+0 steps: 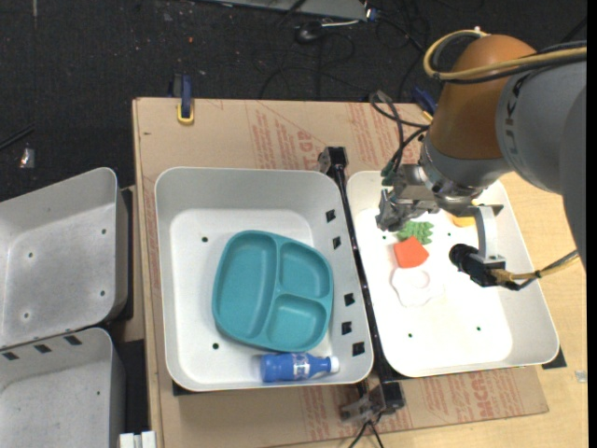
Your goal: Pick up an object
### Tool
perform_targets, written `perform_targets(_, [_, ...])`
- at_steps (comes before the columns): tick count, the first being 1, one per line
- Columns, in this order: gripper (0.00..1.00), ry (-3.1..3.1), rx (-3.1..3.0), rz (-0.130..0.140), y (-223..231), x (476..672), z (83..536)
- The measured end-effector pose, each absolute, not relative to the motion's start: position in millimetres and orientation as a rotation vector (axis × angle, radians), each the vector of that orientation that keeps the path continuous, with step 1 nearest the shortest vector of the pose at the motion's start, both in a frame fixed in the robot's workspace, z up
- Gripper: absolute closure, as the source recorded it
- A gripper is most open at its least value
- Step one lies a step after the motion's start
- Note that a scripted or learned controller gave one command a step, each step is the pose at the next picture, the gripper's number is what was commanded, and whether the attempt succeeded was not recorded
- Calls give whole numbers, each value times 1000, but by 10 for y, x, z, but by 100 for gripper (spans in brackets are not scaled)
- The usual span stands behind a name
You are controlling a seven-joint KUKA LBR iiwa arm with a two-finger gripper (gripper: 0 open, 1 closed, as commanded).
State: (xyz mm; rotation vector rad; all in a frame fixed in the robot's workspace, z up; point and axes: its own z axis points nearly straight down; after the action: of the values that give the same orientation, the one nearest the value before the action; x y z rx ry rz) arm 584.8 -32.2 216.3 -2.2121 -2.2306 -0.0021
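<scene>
My gripper (399, 215) hangs low over the far left part of the right bin (485, 343), under the grey and orange arm. Just below it lies an orange toy carrot (410, 252) with a green leafy top (419, 231), and the gripper's tip is at or just above that top. A flat white piece (415, 286) lies in front of the carrot. A small yellow thing (463, 219) peeks out from under the wrist. In the left bin (177, 250) a teal divided plate (272, 289) rests flat, with a blue bottle (297, 367) lying on its side by the near wall.
A black part on a cable (474, 262) hangs off the wrist over the right bin. A black divider (351, 250) runs between the two bins. Spare white bin lids (56, 250) sit off the bench at the left. Cables lie on the dark floor behind.
</scene>
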Motion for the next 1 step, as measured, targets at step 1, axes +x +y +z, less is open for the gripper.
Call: perform_targets(1, [100, -2230, -2212, -2, 174, 5930, 2139])
